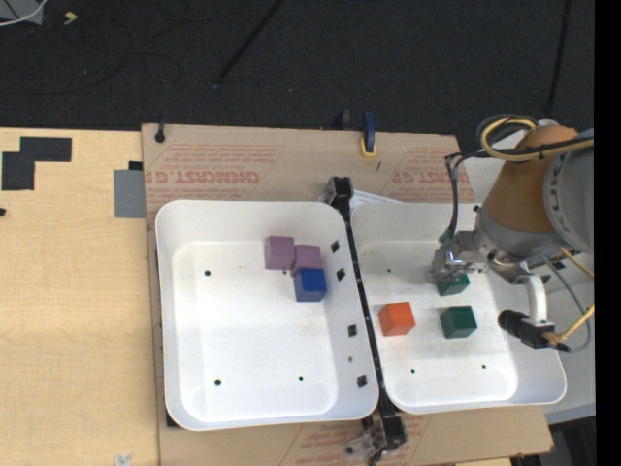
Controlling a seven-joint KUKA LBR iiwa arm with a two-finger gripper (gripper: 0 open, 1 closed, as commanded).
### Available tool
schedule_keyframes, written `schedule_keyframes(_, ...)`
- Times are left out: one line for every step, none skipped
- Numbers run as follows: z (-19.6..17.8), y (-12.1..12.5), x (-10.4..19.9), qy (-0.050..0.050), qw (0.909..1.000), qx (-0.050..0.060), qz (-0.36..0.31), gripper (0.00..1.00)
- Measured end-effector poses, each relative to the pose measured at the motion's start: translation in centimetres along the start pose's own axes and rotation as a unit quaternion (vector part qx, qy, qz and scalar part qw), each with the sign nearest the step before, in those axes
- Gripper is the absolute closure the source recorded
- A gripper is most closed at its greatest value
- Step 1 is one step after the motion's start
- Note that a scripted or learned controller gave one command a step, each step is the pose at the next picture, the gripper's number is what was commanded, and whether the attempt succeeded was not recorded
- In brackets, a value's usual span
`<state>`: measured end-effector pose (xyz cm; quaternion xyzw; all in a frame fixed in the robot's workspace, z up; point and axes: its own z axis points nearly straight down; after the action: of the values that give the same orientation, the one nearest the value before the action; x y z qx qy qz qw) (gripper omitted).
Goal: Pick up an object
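At the near edge of the bench, a small black clip [386, 435] sits where the two bins meet, on the brown cardboard sheet [252, 168] that lies under both of them. The left bin [184, 338] holds three cubes close together in its far half: a purple cube [279, 252], a second purple cube [308, 257] touching it on the right, and a blue cube [310, 285] just in front of the second one. The right bin [485, 396] holds an orange cube [396, 319] near the divider and a dark green cube [458, 321] to its right, well apart from each other. These blocks are cubes, so they have no clear long axis; the orange one sits almost square to the bin walls, and the green one is turned a little. The grey arm [563, 202] with its orange band [529, 178] comes in from the right, and the gripper [451, 272] is low over the right bin, just behind the green cube. At its tip I see a small green thing [452, 283], the same colour as the green cube, but I cannot tell if it is a separate block or if it is between the fingers. I also cannot tell whether the jaws are apart or together, because they are too small and blurred. A blue clamp with a yellow part [368, 134] stands at the far edge of the cardboard.
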<state>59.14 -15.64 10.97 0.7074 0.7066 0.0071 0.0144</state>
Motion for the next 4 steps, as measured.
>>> schedule_keyframes(0.0,0.01,0.01,0.0,1.0,0.0,0.0,1.0)
schedule_keyframes(-0.01,-0.01,-0.01,0.0,1.0,0.0,0.0,1.0)
schedule_keyframes(-0.01,0.0,0.01,0.0,1.0,0.0,0.0,1.0)
schedule_keyframes(-0.01,0.0,0.0,0.0,1.0,0.0,0.0,1.0)
